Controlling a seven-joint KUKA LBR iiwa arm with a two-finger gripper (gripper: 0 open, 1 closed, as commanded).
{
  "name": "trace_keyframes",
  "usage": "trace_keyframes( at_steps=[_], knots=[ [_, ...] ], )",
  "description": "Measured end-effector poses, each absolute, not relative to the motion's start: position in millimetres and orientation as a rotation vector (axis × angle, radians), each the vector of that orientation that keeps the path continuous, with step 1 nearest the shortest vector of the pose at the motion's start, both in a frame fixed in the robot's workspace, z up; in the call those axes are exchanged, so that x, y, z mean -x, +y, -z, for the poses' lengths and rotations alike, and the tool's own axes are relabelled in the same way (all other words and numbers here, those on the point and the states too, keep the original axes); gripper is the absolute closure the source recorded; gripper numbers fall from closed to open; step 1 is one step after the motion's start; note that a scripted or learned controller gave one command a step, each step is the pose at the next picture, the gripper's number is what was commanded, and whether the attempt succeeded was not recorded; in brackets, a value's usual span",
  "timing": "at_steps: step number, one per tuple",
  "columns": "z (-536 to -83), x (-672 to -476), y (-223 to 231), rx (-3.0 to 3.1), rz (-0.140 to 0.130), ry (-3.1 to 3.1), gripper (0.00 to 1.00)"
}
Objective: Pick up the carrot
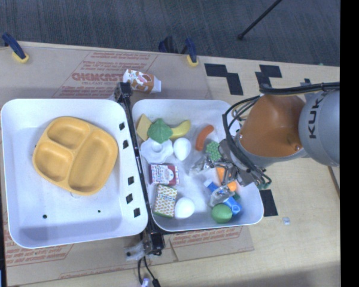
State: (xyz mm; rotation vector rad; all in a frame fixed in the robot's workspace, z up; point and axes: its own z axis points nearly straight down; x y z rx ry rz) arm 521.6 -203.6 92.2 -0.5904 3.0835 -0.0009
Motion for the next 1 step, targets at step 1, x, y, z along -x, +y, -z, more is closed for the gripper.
trace_keyframes(
  at_steps=[1],
  knots=[
    [-91.6, -508.5, -190.8, 0.893, -0.002, 3.014, 0.00]
  ],
)
